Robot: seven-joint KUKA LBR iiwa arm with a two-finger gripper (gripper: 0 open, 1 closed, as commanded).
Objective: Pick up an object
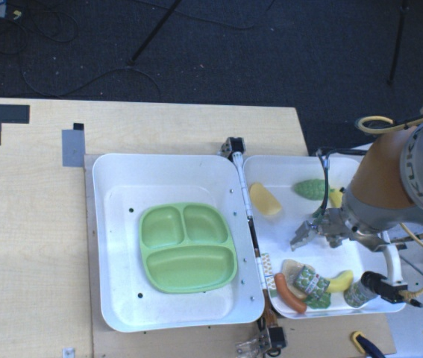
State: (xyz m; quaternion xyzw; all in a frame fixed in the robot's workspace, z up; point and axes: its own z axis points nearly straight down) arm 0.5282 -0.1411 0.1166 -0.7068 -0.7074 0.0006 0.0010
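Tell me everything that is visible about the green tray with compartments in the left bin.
The green tray is a pale green divided plate, plastic by its look, with rounded corners. It has three compartments: two smaller ones along the far side and one wide one along the near side, all without contents. It lies flat on the floor of the left bin, slightly rotated, nearer the bin's right wall. Nothing else touches it.

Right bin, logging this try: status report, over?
Gripper low over right bin, nothing seen between fingers. Yellow piece sits apart, near divider. Food pile at front edge. Green tray in left bin.
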